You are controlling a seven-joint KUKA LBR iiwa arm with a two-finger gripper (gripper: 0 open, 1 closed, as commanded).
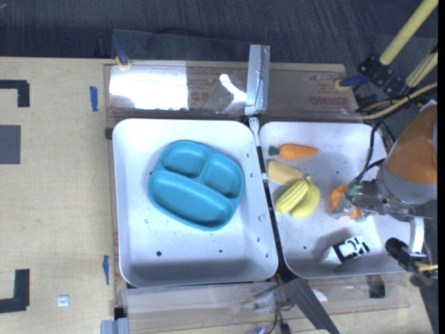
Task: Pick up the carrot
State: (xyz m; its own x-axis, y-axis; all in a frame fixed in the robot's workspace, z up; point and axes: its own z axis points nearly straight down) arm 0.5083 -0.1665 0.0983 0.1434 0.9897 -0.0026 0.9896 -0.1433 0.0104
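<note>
Carrot (295, 152), orange with a green tip, lies on its side near the upper left corner of the right bin (348, 134), just above a pale yellow piece (283, 172) and a yellow banana bunch (298, 197). Gripper (350, 202) sits at the frame's right, well apart from the carrot; whether it is open cannot be told. A blue divided plate (197, 183) rests in the left bin (132, 207)

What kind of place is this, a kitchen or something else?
Probably a robotics lab bench, not a kitchen: a robot arm reaches over two white bins holding toy food, such as a carrot and a blue divided plate.
</note>
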